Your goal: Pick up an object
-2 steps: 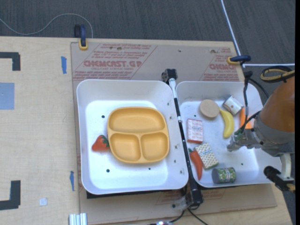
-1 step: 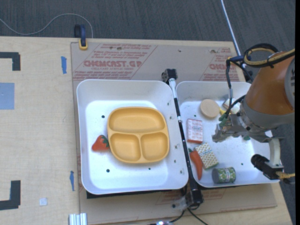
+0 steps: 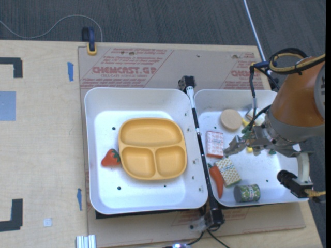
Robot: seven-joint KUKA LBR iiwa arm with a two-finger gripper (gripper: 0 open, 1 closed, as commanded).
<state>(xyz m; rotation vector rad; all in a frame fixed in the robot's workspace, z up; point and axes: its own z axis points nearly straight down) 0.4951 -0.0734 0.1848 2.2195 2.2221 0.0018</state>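
Single fixed overhead view, looking down at a slant on the bench (image 3: 41, 138). Both white bins lie in frame, the left bin (image 3: 93, 154) near centre, the right bin (image 3: 269, 198) toward the right edge. The arm (image 3: 300, 102) enters from the right. Dark floor (image 3: 155, 9) fills the top.

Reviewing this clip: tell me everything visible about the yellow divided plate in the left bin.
The yellow divided plate looks like smooth matte plastic, a rounded rectangle with three compartments: one wide one on the far side, two smaller ones on the near side. It lies flat, right way up, near the middle of the left bin, slightly rotated. Its compartments hold nothing. A red strawberry-like toy sits against its left edge.
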